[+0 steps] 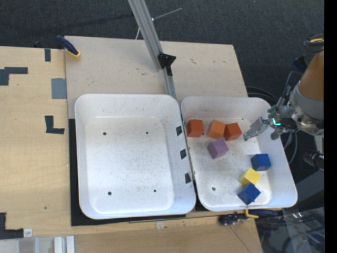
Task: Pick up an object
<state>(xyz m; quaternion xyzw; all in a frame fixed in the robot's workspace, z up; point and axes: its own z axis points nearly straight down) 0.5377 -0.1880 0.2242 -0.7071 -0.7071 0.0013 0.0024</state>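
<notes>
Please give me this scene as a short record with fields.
gripper: over the right bin's right side, open, holding nothing
right bin: seven blocks
top row: red block, orange block, second red block
below the row: purple block
lower right: blue block, yellow block, second blue block
left bin

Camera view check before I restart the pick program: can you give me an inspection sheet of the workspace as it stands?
Surface: wooden bench bearing left bin and right bin side by side.
Job's things: all in right bin: three orange-red cubes in a row, purple cube below them, blue cube, yellow cube, second blue cube.
Clutter: blue-yellow clamp at bench's far edge; grey tape patches.
Tool: tool over right bin's right side, apart from the cubes; nothing between its fingers.
Cables: dark cables beside the arm.
Surroundings: slanted metal pole; dark carpet floor.
</notes>
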